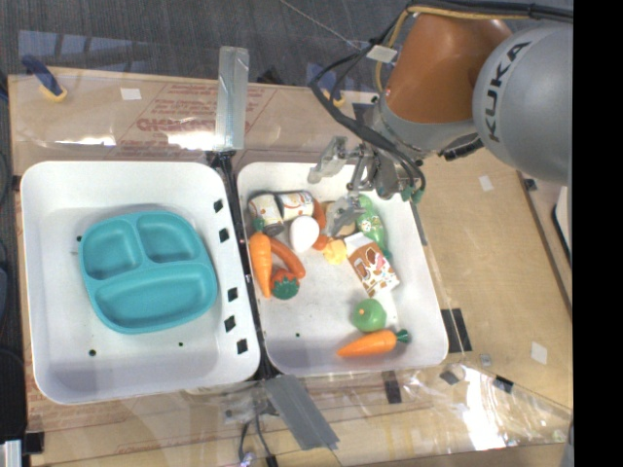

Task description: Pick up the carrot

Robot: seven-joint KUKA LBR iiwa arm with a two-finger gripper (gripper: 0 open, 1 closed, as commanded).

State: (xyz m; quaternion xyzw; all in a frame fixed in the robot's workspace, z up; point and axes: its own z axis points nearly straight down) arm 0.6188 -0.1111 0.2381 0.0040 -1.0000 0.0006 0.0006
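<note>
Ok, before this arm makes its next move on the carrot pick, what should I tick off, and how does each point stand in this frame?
1. Carrot visible and unobstructed: ok. One carrot lies near the front of the right bin; another carrot lies by that bin's left wall.
2. Gripper above a carrot: not ok. It hangs at the bin's back, over the packaged items.
3. Carrot between its fingers: not ok, none there.
4. Room around the front carrot: not ok, the green round toy is close behind it.
5. Left carrot free: not ok, an orange-red piece lies against it.
6. Left bin: ok, it holds the teal tray.
</note>
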